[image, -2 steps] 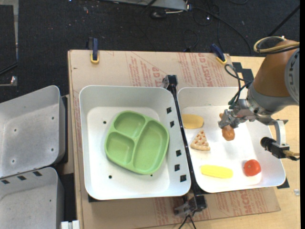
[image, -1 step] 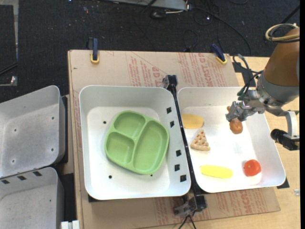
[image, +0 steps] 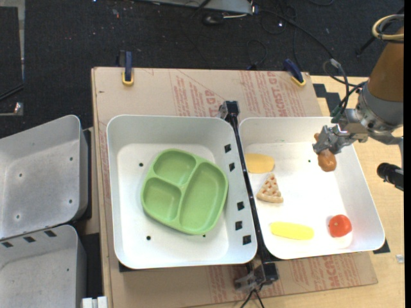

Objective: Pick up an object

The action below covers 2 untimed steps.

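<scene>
My gripper (image: 327,150) hangs over the back right part of the right bin (image: 302,130), reached in from the right. Its fingers are shut on a small brown rounded object (image: 327,163), which sticks out just below the fingertips. Loose in the same bin lie a pale orange flat piece (image: 259,163), a pizza slice toy (image: 270,189), a yellow oblong piece (image: 291,231) and a red tomato (image: 340,225). I cannot tell whether the brown object touches the bin floor or hangs above it.
The left bin (image: 128,136) holds a green divided plate (image: 185,190). A black divider (image: 241,172) runs between the two bins. Spare white bin lids (image: 38,165) lie off the bench at the left. Cables trail behind the bench.
</scene>
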Tool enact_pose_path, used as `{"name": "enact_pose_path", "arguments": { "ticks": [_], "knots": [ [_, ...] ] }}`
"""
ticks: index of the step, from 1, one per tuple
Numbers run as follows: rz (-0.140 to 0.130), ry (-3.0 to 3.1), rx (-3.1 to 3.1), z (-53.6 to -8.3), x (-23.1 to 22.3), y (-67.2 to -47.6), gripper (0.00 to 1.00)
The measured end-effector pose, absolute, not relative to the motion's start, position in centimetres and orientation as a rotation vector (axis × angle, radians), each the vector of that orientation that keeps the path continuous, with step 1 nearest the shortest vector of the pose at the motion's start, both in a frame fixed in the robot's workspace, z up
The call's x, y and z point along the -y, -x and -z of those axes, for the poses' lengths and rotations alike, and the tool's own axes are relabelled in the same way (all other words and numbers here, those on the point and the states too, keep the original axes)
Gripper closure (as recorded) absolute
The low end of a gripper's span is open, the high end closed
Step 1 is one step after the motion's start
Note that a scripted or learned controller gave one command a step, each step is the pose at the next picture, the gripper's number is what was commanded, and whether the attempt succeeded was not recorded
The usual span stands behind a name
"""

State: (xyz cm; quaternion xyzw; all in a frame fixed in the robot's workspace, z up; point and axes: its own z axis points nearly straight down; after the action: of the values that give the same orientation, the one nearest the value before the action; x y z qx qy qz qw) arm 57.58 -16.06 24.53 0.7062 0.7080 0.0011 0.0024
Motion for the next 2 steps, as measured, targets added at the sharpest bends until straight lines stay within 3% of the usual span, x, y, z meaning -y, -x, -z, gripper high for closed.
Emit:
{"name": "enact_pose_path", "arguments": {
  "ticks": [2],
  "knots": [
    [-0.001,-2.214,-2.229,-23.3,6.5,-59.0,1.00]
  ]
}}
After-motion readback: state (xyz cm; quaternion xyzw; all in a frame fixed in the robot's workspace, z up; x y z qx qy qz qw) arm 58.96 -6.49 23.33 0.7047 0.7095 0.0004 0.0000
